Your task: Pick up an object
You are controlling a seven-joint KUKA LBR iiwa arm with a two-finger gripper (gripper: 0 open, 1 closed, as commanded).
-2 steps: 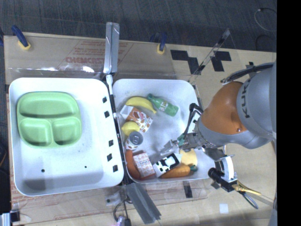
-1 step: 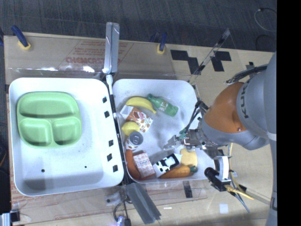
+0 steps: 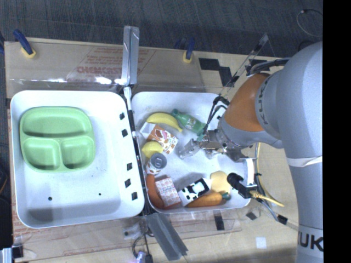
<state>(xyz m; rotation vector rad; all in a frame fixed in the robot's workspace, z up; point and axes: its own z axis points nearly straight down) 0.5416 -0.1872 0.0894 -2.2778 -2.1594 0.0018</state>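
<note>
My gripper (image 3: pixel 189 147) hangs low over the middle of the right bin (image 3: pixel 175 96), on bare white floor. Nothing is visibly held in it. Just left of it lie an orange-and-white packet (image 3: pixel 164 137), a yellow lemon (image 3: pixel 149 148) and a small grey can (image 3: pixel 158 161). A banana (image 3: pixel 160 119) and a green bottle (image 3: pixel 189 121) lie behind it, the bottle close to the wrist. Toward the front edge sit a carrot (image 3: pixel 205 200), a black-and-white patterned item (image 3: pixel 194 189), a pale yellow lump (image 3: pixel 219 181) and a labelled red-brown piece (image 3: pixel 163 192).
The left bin (image 3: pixel 71 196) holds a green divided tray (image 3: pixel 55 137) at its back left. The grey arm with its orange band (image 3: pixel 247 111) covers the right bin's right side. A raised divider (image 3: pixel 131 147) runs between the bins.
</note>
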